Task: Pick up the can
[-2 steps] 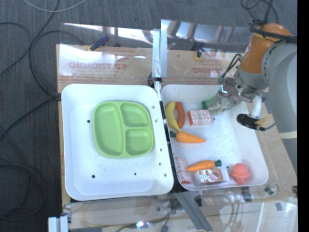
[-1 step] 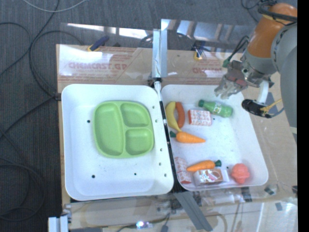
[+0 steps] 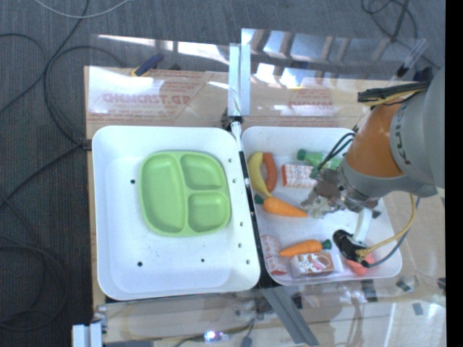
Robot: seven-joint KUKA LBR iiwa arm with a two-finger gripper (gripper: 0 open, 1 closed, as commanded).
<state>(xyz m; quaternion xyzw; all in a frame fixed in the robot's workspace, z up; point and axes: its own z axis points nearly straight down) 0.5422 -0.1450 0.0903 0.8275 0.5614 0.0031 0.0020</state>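
You are looking down on a desk (image 3: 159,96) carrying two white bins side by side. The left bin (image 3: 116,266) is holding a green divided plate (image 3: 185,193), which is lying flat near its middle. The arm (image 3: 405,139), grey with an orange band, is reaching in from the right over the right bin (image 3: 387,262), and its end effector (image 3: 327,197) is hanging low over the middle of that bin, just right of a carrot (image 3: 283,207) that is lying pointing right. Whether the end effector is released or clenched, you cannot tell from this angle, and nothing is showing plainly between its tips. The can (image 3: 315,264) is lying on its side near the bin's front wall, its white and red label facing up, well apart from the end effector. A second carrot (image 3: 301,248) is lying just behind the can, almost touching it. Along the bin's left wall a banana (image 3: 257,173) is lying beside a red sausage-like piece (image 3: 270,170). A small white carton with red print (image 3: 297,174) is sitting toward the back, with a green item (image 3: 309,155) just behind it. A black cable loop (image 3: 346,244) is hanging beside the can's right end.
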